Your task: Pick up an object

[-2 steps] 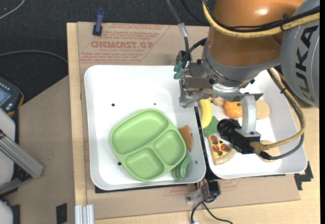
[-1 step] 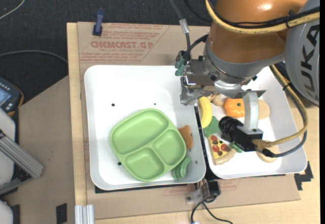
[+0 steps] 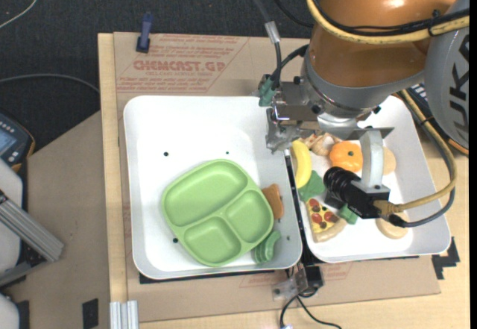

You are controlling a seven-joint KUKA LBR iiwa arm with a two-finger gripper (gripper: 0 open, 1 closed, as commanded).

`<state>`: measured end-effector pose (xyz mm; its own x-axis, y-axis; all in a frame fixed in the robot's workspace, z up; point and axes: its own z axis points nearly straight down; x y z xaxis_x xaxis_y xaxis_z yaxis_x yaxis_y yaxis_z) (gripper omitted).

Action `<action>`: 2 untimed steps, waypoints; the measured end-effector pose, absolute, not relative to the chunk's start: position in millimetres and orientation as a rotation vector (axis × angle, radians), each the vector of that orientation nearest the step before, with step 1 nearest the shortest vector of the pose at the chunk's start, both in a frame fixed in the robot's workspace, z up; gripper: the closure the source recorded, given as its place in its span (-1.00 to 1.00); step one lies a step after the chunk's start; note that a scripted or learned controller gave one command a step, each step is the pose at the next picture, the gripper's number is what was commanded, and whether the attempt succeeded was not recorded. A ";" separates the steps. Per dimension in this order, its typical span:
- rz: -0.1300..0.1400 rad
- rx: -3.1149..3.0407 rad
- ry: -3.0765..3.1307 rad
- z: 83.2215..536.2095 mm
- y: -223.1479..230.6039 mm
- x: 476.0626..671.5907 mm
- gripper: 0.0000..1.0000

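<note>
**Candidates for pick-up.** The banana lies along the left wall of the right bin, right of frame centre, touching a green leafy piece. An orange sits just beside it, and a pizza slice lies lower in the frame. None of these is lifted.

The end effector hangs by the banana's upper end, over the divide between the bins. The bulk of the wrist masks it, so whether it is released or clenched cannot be told.

The left bin holds a green divided plate with a brown piece at its right edge.

Judged step: approach, before any grasp. The next move calls for settling on one item, centring over it, and descending clear of the bin wall and the neighbouring pieces.
</note>
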<state>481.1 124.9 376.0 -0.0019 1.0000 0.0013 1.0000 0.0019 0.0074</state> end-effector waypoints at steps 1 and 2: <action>0.012 2.214 2.220 386.2 125.2 481.6 1.00; 0.021 2.213 2.221 493.6 150.0 479.8 1.00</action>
<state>479.8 150.0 493.6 -0.0036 1.0000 0.0049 0.9999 0.0036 0.0138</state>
